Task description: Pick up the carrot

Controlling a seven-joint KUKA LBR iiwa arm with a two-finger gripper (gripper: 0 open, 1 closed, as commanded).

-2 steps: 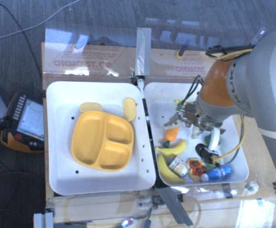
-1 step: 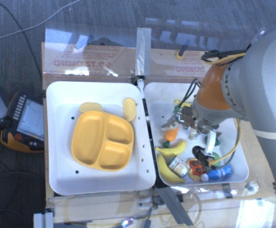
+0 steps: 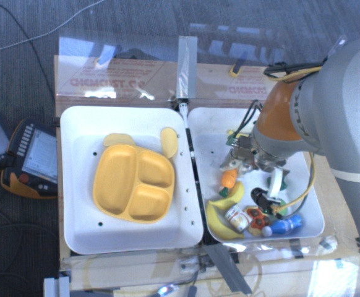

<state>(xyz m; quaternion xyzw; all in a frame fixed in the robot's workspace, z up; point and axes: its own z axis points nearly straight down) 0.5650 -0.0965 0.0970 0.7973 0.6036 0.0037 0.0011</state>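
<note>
Arm (image 3: 328, 104) fills the frame edge behind the claw and is cut off there, orange band just above the wrist. Claw (image 3: 240, 161) hangs low in the right bin (image 3: 206, 142), near its middle. Claw state: can't tell, since wrist hardware blocks the view.

Cardboard sheet (image 3: 124, 82) lies beyond both bins, up-frame of the claw. It has reddish print on both halves, too washed out by glare to read.

Left bin (image 3: 75, 166) sits across the divider from the claw. It holds a yellow three-compartment tray (image 3: 133, 181), with nothing visible in the compartments. Two pale yellow flat pieces lie at the tray's far edge, one oval (image 3: 169, 141) by the divider and one (image 3: 118, 140) partly tucked behind the tray rim. I can't ID either.

Handheld pendant (image 3: 34, 159) with a screen lies on the carpet, well beyond the left bin from the claw. Nothing on the screen is readable.

Right bin contents, all on the near side of the claw:
- Banana (image 3: 220, 220) curves along the front corner.
- Blue item (image 3: 285, 225) is toward the arm side, shape unclear.
- Small white container (image 3: 235, 216) with a red label rests against the banana, label text too small to read.
- Red item (image 3: 255, 215) is beside it, partly hidden.
- Carrot (image 3: 229, 178), orange with a green top, sits directly under the claw tip, just beyond the banana's end. I can't tell whether it's touching or gripped.
</note>
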